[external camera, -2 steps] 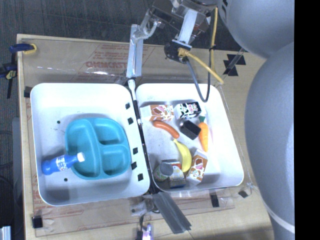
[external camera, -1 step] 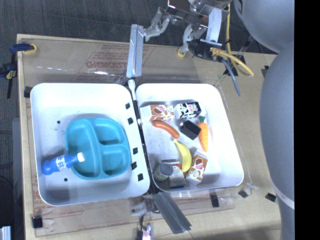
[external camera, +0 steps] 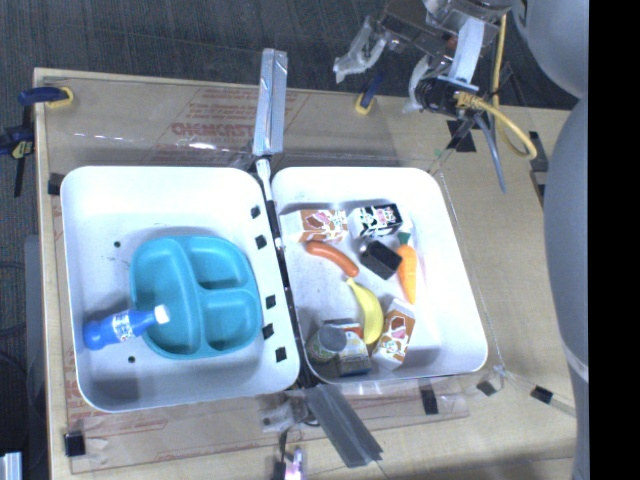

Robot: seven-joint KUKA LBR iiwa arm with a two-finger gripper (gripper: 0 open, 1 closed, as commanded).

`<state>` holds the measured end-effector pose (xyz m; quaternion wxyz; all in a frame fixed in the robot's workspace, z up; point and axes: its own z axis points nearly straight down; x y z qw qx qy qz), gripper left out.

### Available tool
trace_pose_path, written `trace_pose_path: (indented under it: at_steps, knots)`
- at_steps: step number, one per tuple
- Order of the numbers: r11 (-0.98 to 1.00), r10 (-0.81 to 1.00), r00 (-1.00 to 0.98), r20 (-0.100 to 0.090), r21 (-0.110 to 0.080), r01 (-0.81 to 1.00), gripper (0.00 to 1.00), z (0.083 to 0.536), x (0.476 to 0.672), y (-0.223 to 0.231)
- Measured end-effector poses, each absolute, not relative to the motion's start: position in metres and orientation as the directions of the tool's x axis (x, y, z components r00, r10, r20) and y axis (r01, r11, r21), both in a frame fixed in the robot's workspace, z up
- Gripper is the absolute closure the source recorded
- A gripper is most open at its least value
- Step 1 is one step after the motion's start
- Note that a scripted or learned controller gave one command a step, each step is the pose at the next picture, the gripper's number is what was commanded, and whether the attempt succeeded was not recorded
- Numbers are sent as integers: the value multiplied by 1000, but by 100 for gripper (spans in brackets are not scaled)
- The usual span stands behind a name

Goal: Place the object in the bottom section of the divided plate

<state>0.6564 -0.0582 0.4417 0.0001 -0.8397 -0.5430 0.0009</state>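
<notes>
Far down and to the left of the gripper [external camera: 385,66], a small blue bottle [external camera: 122,324] lies on the left edge of the blue plate [external camera: 205,268] in the left bin [external camera: 80,208], while the gripper hangs spread open, holding nothing, above the right bin [external camera: 450,268] with its banana [external camera: 368,310] and carrot [external camera: 408,273].

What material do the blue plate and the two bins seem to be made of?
The blue plate looks like moulded plastic: one even colour, rounded dividers, a soft sheen. The left bin and the right bin also look like plastic, white and smooth with rounded corners, though coated metal cannot be excluded.
</notes>
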Motion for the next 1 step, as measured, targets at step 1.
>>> trace_pose_path:
  at_steps: [1]
  knots:
    - [-608,794,608,-2,-2,794,0,442,657,-103]
